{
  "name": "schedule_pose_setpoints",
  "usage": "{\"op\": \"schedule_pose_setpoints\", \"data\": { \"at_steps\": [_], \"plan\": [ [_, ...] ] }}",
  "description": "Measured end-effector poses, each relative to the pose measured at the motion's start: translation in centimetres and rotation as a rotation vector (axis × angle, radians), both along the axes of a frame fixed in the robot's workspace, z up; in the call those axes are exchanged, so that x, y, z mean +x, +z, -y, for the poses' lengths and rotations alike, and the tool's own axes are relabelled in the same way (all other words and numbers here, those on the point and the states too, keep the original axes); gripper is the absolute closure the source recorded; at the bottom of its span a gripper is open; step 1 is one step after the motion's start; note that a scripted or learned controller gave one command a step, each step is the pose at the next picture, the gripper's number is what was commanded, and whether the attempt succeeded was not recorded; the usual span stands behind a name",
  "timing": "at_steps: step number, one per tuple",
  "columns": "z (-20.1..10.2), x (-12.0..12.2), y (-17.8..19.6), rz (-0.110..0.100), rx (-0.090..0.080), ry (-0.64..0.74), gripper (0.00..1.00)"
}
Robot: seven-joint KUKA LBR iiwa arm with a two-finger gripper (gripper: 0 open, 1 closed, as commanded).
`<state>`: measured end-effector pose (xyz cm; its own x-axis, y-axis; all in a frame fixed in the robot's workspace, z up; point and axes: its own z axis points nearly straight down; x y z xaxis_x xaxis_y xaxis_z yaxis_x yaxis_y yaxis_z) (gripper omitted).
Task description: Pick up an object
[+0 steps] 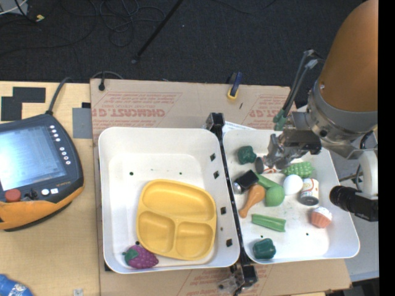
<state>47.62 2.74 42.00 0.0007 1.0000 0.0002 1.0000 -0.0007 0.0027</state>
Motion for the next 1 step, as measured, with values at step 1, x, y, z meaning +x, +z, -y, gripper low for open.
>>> {"op": "schedule_pose_setpoints", "data": {
  "at_steps": [1],
  "plan": [
    [-0.17,0.0,0.68,-0.007,-0.001,0.006,1.0]
  ]
}}
